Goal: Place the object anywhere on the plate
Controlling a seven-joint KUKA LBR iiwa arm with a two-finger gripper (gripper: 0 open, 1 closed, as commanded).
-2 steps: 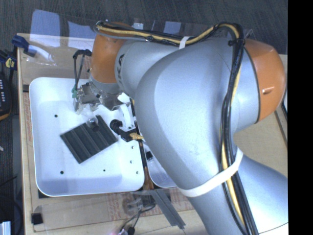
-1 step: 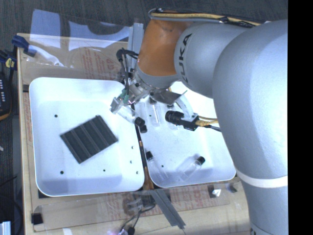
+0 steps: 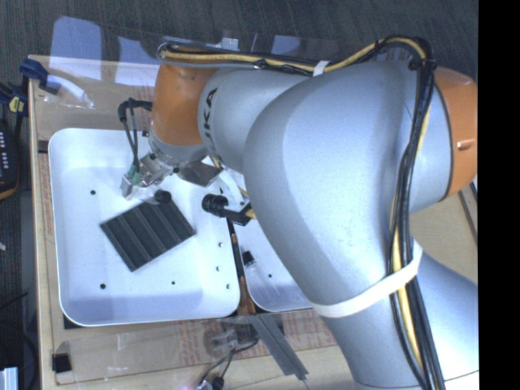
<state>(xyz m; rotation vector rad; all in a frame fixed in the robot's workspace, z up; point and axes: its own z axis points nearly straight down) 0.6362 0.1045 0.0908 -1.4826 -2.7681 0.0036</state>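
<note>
Even, cool light is thrown from above. The left bin (image 3: 73,218) is rendered bright white, nearly blown out toward 9 o'clock, with a bluish shadow pooled along its lower wall at 7 o'clock. A broad soft highlight is carried on the grey arm (image 3: 341,177). Glare is seen on clear sheeting (image 3: 77,43) at 11 o'clock. The floor at 12 o'clock is dim. Detail is soft and grainy throughout.

- The plate (image 3: 148,232), a dark ribbed rectangle, is lying flat and skewed in the left bin (image 3: 73,283).
- A small dark object (image 3: 162,196) is sitting just beside the plate's upper corner, perhaps touching it.
</note>
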